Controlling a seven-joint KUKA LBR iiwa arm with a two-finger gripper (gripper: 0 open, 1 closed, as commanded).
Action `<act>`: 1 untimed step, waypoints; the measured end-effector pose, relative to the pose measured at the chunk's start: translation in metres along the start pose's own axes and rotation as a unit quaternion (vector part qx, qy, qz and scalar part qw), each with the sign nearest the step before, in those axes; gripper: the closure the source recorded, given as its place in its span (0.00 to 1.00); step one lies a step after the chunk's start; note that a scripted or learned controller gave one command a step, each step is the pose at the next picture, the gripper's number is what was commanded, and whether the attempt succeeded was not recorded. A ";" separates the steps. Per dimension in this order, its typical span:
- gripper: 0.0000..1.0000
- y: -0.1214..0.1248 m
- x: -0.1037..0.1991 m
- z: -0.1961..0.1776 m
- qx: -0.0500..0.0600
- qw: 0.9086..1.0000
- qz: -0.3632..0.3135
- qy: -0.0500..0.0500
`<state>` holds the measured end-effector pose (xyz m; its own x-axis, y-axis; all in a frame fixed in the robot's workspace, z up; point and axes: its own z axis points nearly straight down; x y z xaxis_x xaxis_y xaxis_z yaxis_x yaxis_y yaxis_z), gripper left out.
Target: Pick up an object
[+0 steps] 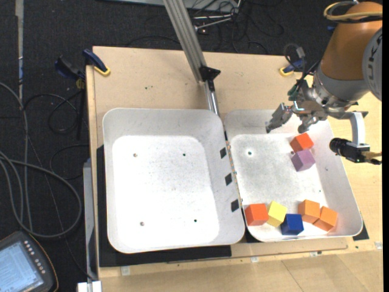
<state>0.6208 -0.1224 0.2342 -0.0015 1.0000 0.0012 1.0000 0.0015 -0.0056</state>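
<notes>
Blocks are what you are after, and none of them sits between the fingers (290,118): the two dark fingers stand apart, one reaching left toward the bin's far wall, the other pointing down at the orange block (301,142) just below it. You cannot tell from this slanted view whether that fingertip touches the block or hangs above it. Right against the orange block's lower side lies a purple block (302,160), the two touching at a corner.

Moving outward, you see the rest of the blocks gathered along the near wall of the right bin (261,163): an orange block (256,213) at the left, a yellow block (277,213) beside it, a blue block (292,224) just below and right of the yellow one, then two more orange blocks (318,213) pressed together near the bin's right corner.

Above the fingers, the grey wrist joins the arm (349,53), whose orange band bulks large at the upper right. The left bin (121,126) lies beside the right one, their walls meeting at the middle. Both bins rest on the tan counter (152,78). A grey metal pole (185,29) slants down from the top to the seam between the bins. Blue-and-yellow clamps (94,62) grip the counter's far corners.
</notes>
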 end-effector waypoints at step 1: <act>0.00 0.000 0.000 -0.003 -0.002 1.000 0.000 0.000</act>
<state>0.6212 -0.1225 0.2367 -0.0017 1.0000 0.0002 1.0000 0.0017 -0.0020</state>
